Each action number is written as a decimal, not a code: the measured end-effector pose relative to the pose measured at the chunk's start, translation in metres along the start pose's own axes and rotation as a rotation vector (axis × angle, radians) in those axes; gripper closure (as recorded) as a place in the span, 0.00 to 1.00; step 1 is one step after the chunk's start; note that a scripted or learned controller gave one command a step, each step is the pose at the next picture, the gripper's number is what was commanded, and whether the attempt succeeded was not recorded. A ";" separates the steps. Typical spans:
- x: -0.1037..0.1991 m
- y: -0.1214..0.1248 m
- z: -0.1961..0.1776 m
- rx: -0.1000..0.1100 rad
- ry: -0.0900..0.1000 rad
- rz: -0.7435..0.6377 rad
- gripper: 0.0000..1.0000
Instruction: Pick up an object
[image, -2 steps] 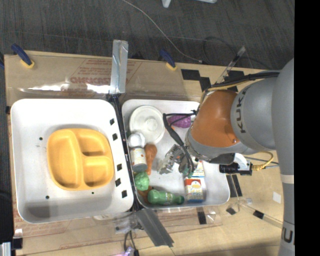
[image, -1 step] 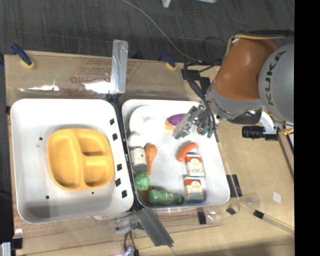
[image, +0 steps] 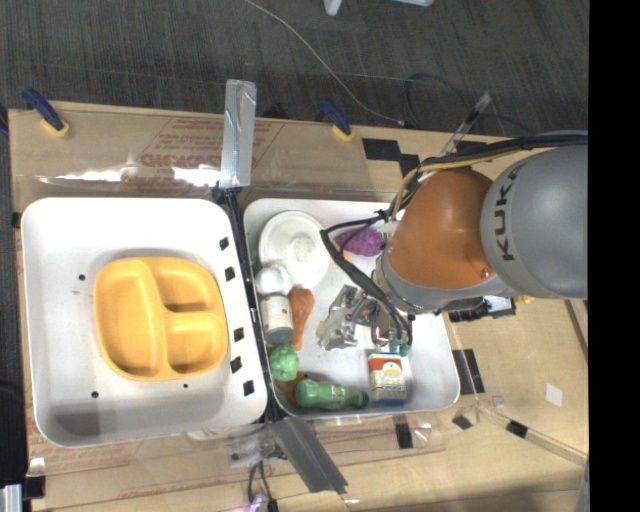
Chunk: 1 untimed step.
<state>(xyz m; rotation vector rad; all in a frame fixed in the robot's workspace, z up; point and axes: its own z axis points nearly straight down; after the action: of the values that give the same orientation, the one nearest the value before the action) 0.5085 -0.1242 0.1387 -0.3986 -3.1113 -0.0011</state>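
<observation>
My gripper (image: 339, 325) hangs in the middle of the right bin (image: 440, 372), reaching in from the orange-banded wrist (image: 440, 240) at the right. It sits just right of an orange carrot (image: 301, 303) and a small white bottle (image: 276, 308). A small carton (image: 388, 378) lies below and to its right. Along the bin's near edge lie a green bottle (image: 325, 394) and a round green piece (image: 283, 362). A white round lid (image: 291, 243) and a purple item (image: 364, 241) sit at the far end. Nothing shows between the fingers.
The left bin (image: 50, 300) holds a yellow divided tray (image: 160, 316). A divider wall (image: 240, 290) separates the two bins. Cables run over the bench behind the bins.
</observation>
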 end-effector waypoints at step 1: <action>-0.085 -0.004 -0.083 0.001 -0.015 -0.065 1.00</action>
<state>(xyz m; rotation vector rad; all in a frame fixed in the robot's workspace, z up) 0.5901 -0.1492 0.2213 -0.2983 -3.1369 0.0032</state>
